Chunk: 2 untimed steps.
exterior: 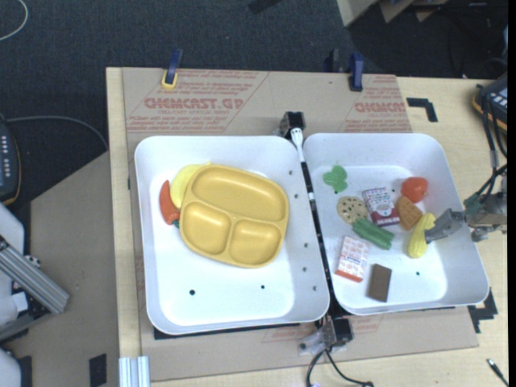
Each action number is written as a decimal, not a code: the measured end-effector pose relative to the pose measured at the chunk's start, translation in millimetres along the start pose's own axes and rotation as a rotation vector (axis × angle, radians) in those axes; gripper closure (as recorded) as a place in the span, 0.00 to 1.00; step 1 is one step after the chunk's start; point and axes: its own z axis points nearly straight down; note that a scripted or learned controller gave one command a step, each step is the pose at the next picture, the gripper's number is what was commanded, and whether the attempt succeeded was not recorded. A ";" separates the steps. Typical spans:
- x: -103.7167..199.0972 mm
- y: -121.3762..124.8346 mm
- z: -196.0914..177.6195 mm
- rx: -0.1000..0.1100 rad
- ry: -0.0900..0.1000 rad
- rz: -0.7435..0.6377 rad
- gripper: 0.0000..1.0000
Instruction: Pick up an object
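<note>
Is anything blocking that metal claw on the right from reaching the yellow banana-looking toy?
Nothing visible does. The gripper sits at the right bin's right side, right beside the yellow toy, with no object between them. The orange piece lies just above it, crowding that side.

Dark carpet floor [121,22] around wooden bench [81,240].
</note>
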 end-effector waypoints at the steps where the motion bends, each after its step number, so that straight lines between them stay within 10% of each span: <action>1: 0.4 3.2 -6.0 -0.013 -0.004 -0.004 0.00; 2: 2.0 5.1 57.6 -0.006 0.000 -0.004 0.00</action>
